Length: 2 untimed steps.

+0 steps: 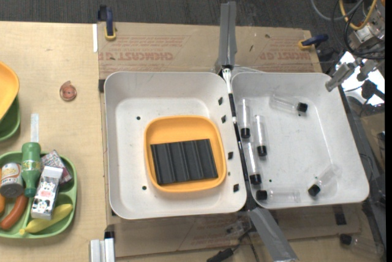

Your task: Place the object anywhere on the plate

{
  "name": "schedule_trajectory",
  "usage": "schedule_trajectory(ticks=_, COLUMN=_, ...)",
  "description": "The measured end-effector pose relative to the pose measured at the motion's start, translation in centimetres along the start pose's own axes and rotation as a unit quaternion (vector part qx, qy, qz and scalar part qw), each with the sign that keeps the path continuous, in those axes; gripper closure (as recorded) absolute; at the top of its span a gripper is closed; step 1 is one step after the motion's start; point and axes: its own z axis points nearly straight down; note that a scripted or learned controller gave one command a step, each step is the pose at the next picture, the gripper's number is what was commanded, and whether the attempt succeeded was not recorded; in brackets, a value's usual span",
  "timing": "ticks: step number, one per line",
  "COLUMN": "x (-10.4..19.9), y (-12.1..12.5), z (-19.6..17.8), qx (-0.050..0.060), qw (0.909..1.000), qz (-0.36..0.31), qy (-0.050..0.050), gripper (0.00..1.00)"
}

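An orange square plate (182, 123) lies in the middle of the left white bin (125, 150). A dark grey ribbed slab (184, 161) rests flat on the plate and covers most of its inner area. In the right white bin (306, 144), several clear tubes with black caps lie scattered. One tube (261, 135) is near the left wall, another (288, 104) is toward the back, and a third (323, 181) is at the front right corner.
A green tray of toy food (37, 193) and a yellow bowl (6, 95) sit on the wooden table at the far left. Cardboard (159, 56) lies behind the bins with blue clamps (105, 19) on it. Cables and hardware (358, 10) crowd the upper right.
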Motion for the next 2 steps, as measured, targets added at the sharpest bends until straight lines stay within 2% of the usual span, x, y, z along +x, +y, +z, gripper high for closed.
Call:
schedule_trajectory(ticks=1, x=-0.4, y=-0.1, z=-3.9, qx=0.001, qw=0.9994, qz=-0.035, qy=0.001, gripper=0.00)
schedule_trajectory(ticks=2, x=-0.9, y=-0.2, z=-0.2, qx=0.000, qw=0.9819, qz=-0.189, qy=-0.001, gripper=0.00)
